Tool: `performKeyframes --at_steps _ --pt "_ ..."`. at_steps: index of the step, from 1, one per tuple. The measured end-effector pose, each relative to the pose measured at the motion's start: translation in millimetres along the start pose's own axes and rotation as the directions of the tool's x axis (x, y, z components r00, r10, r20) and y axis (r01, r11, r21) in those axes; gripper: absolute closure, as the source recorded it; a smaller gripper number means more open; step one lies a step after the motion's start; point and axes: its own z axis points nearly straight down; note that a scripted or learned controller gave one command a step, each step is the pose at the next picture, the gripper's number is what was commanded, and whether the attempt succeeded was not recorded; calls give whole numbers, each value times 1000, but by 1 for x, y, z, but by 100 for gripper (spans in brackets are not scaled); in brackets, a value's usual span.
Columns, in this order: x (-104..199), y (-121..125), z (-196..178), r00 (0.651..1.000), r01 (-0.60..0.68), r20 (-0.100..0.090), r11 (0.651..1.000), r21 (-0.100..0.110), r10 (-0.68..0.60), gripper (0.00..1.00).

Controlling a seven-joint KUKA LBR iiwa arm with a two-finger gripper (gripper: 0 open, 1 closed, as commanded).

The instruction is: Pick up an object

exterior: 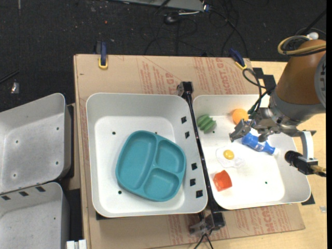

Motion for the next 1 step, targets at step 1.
performKeyframes --at_steps 1 --pt "0 3 -7 1000 2 2 1000 -13 -2 0"
